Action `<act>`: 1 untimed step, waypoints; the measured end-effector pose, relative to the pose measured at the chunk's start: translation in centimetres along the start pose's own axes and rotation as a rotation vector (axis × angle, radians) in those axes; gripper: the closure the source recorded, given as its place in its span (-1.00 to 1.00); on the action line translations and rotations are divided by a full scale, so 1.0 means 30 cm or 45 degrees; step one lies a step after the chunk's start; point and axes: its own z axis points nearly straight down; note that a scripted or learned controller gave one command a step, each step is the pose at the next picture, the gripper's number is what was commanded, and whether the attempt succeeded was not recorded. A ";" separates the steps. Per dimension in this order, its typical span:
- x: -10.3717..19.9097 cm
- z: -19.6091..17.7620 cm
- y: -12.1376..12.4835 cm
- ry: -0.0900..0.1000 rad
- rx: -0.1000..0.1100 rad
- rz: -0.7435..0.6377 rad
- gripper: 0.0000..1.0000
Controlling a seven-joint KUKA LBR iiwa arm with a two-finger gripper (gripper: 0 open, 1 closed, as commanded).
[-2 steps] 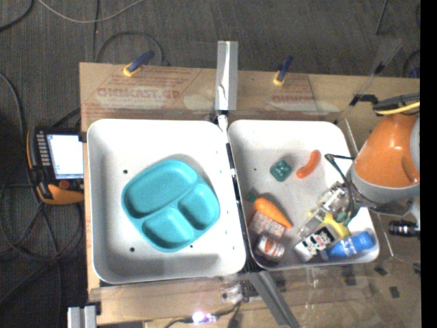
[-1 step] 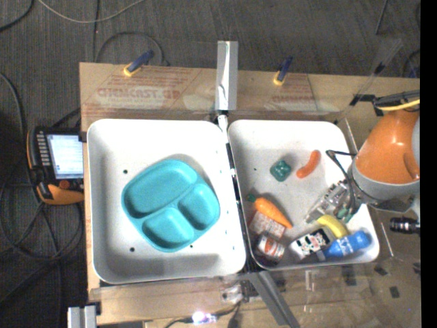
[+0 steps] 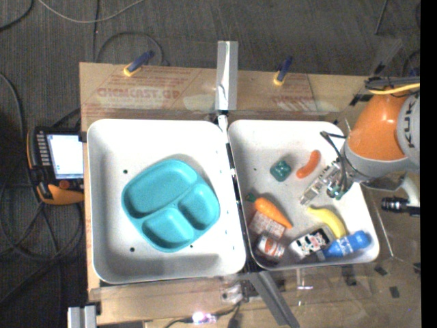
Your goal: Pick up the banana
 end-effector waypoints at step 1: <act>-0.002 0.004 0.002 -0.007 -0.003 0.000 -1.00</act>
